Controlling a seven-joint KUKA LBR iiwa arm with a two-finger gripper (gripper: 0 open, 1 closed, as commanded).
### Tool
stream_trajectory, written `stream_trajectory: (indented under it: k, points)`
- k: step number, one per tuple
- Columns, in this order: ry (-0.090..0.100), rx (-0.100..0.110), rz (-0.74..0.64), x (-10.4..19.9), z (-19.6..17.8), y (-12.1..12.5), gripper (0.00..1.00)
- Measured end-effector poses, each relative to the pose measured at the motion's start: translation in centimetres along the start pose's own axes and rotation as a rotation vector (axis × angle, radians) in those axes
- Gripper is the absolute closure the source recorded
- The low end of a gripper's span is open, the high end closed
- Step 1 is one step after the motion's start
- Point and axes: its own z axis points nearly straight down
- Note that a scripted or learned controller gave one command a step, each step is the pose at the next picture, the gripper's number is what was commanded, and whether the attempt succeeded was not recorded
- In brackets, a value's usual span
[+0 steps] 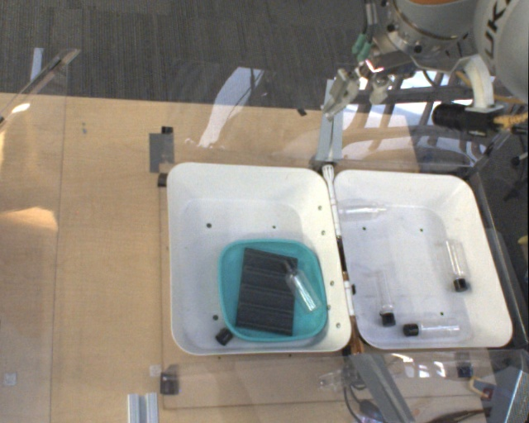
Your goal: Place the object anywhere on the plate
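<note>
the bench (83, 248) is a pale wooden surface carrying two shallow white bins side by side, the left bin (186, 248) and the right bin (479, 248), their inner walls touching along the middle. the arm (438, 16) hangs high at the top right, well clear of both bins, which reads as a parked or retreated pose that leaves the camera an open look at the contents. in the left bin sits the teal plate (231, 273), square with rounded corners, pushed toward the near wall. on it lies a dark ribbed block (266, 291), roughly lengthwise, and across the block's right upper corner rests a clear tube with a dark cap (301, 287), tilted, its clear end reaching onto the plate's right side. since the tube lies wholly within the plate's rim, my judgement is that the placing is already done, if this tube is the object meant. three more clear capped tubes lie loose in the right bin: one near the right wall (455, 264), one near the middle front (384, 299), one along the near wall (431, 329), likely the stock from which picks are made. a small dark cap (223, 336) sits on the left bin's floor just off the plate's near left corner. the gripper (357, 76) hangs above the bench beyond the bins' far edge, its fingers seeming slightly parted with nothing between them.
</note>
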Motion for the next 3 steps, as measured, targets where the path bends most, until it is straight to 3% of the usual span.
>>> stream_trajectory:
  k: [1, 2, 3]
  points:
    - [0.003, 0.008, 0.058, 2.4, 5.4, -6.3, 0.00]
    - [0.002, 0.003, -0.145, 4.5, 3.2, 1.7, 0.00]
    - [0.001, 0.001, -0.082, -0.2, -1.0, -2.7, 0.00]
